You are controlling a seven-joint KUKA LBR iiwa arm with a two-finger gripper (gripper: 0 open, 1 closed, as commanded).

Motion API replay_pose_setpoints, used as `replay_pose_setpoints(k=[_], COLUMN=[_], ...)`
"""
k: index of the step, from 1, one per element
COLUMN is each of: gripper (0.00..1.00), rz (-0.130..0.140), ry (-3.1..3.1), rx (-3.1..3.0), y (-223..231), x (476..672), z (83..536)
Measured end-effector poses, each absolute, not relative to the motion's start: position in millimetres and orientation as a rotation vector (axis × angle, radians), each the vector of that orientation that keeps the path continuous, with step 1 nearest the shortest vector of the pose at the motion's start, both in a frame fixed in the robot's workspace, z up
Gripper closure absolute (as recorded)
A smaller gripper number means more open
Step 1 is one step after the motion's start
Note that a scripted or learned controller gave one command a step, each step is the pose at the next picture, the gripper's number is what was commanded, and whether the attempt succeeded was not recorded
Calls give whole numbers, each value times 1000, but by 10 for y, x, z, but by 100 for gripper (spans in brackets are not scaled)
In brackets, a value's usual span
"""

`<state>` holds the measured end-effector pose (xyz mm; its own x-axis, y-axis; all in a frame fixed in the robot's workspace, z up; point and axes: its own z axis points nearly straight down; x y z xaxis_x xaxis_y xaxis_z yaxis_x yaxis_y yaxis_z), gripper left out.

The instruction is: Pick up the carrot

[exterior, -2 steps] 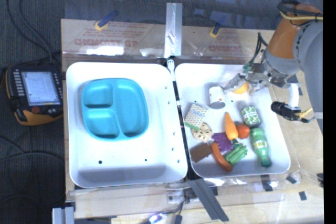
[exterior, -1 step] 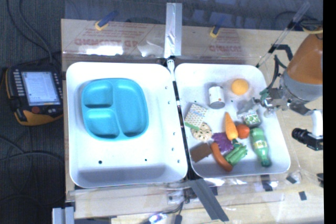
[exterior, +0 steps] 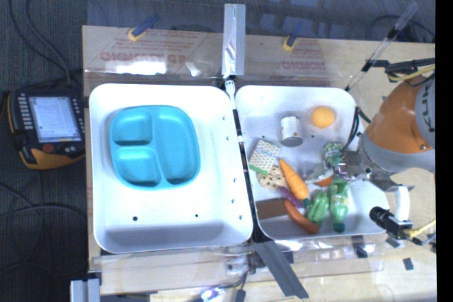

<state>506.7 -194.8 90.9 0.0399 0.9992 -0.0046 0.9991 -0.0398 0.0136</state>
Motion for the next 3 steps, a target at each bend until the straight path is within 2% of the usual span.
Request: replay_pose_setpoints(k=[1, 2, 3], gripper=[0, 0, 0], rz=[12, -5, 15], ry=[1893, 1992, 2212], rx=[2490, 2432, 2208], y=[-1309, -898, -987], x=[5377, 4984, 5004], z=[907, 1826, 908])
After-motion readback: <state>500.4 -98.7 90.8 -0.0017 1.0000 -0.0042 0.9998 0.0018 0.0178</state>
